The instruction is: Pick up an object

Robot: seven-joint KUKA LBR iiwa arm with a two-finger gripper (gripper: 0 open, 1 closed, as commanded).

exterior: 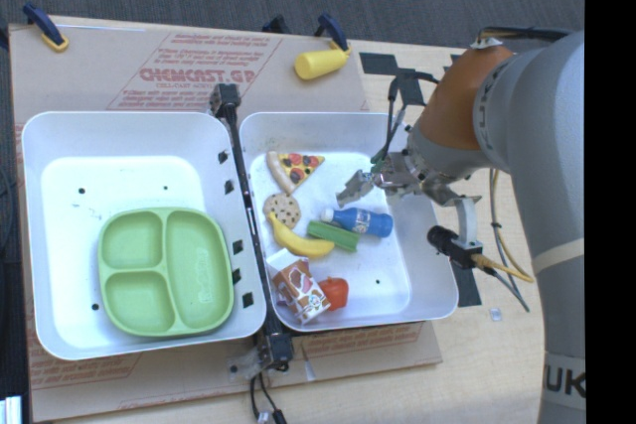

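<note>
Camera view: the grey arm [527,114] reaches in from the right, its orange band [459,104] bent over the far right corner of the right bin [422,288], with the wrist angled down and leftward into that bin. The claw [356,189] hangs low just above the blue bottle [363,221], its two fingers [350,186] spread a little and nothing between them (the tips look close to the bottle's cap end, though whether they touch it I cannot tell). The objects lie in the left half of the right bin: a pizza slice [297,167] near the far wall, a cookie [282,210] below it, a banana [298,240] curving beneath the cookie, a green block [332,235] touching the bottle's left end, a small carton [301,291] and a red piece [334,292] beside it near the front wall. The left bin [60,154] holds a green divided plate [165,270]. A yellow object [319,64] rests on the cardboard [179,74] behind the bins, on the counter [497,353].
</note>
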